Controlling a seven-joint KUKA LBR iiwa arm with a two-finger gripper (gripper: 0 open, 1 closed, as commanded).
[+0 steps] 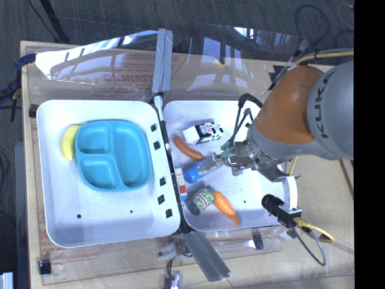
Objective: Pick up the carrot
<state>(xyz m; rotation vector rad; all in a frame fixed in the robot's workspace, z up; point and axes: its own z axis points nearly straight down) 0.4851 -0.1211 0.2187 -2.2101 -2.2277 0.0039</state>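
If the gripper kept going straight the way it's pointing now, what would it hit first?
Probably the blue object just beyond the gripper, which points toward the view's left; the carrot lies off that line. Depth is unclear.

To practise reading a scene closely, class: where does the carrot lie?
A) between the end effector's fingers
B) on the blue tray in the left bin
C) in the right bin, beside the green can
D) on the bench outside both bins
C: the carrot lies on the floor of the right bin, next to the green can, apart from the end effector.
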